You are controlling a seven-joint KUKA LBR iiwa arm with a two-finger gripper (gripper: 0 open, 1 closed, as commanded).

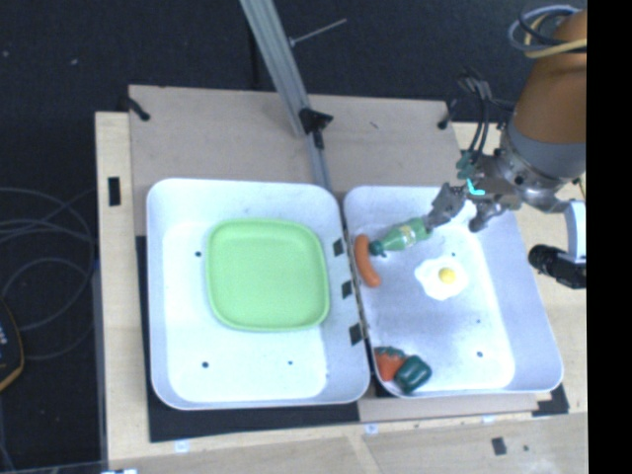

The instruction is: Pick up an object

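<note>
Lying on its side in the upper left part of the right bin (513, 354), the small green bottle (402, 236) looks to me like light, stiff, smooth plastic that could roll or slip, so I judge the best hold is across its round body near the middle, not at the narrow cap end. My hand (462, 205) hangs just beside its upper right end, and I cannot tell whether it is spread or pinching. Near the bottle lie 1 orange sausage (367, 262) and 1 fried egg (441, 278); the left bin (178, 363) holds 1 green plate (267, 274).
</note>
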